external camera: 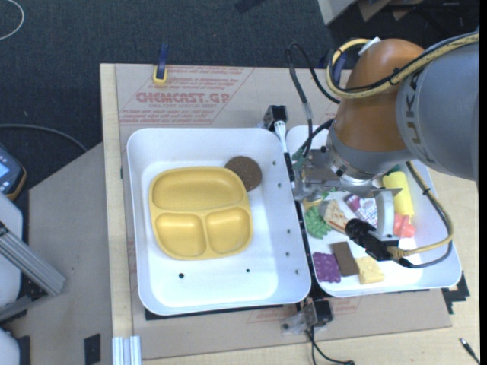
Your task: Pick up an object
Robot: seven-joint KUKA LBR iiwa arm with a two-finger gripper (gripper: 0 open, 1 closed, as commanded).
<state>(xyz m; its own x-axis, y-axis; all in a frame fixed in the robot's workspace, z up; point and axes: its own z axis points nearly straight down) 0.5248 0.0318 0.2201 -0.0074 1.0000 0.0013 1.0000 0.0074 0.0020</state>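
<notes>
**Layout of the two bins**

Two shallow white plastic bins are set side by side on the tabletop (114, 204). In the left bin (144, 280), a yellow three-compartment plastic tray (201, 211) is placed left of centre, and a round brown disc (244, 172) is found touching the tray's far right corner. In the right bin (426, 276), a cluster of small items is gathered: a purple bunch of toy grapes (326, 265) lies at the near left, a brown rectangular block (345, 258) just beside it on the right, and a pale yellow wedge (370, 270) further right. A green leafy toy (316, 222) lies behind the grapes.
</notes>
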